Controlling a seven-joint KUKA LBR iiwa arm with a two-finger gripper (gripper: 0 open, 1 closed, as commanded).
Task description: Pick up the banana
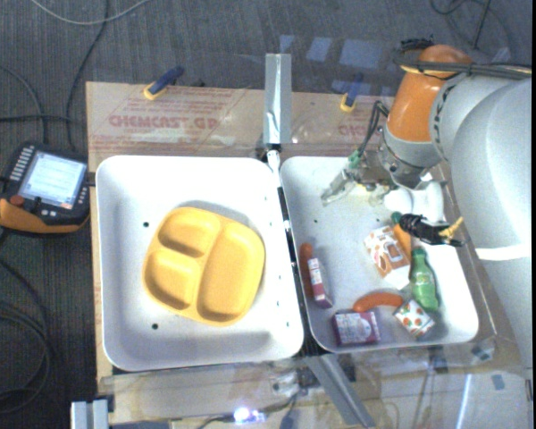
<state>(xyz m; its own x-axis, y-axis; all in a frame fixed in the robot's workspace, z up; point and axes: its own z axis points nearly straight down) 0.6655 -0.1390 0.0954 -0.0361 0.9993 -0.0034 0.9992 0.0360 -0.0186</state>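
Note:
My gripper (341, 182) hangs over the far left part of the right bin (297, 206), reaching in from the grey arm with the orange band. Its fingers stand open, and only bare white bin floor lies under them. The nearest things are a white object (402, 200) just to its right and a printed snack packet (386, 248) nearer the front. An orange elongated item (377, 301) lies close to the bin's front wall, well away from the gripper.
A yellow divided plate (205, 264) sits in the left bin (116, 239). The right bin also holds a red-brown bar (314, 275), a purple box (355, 327), a green bottle (422, 281) and a small carton (414, 319). A teach pendant (45, 189) lies left of the bench.

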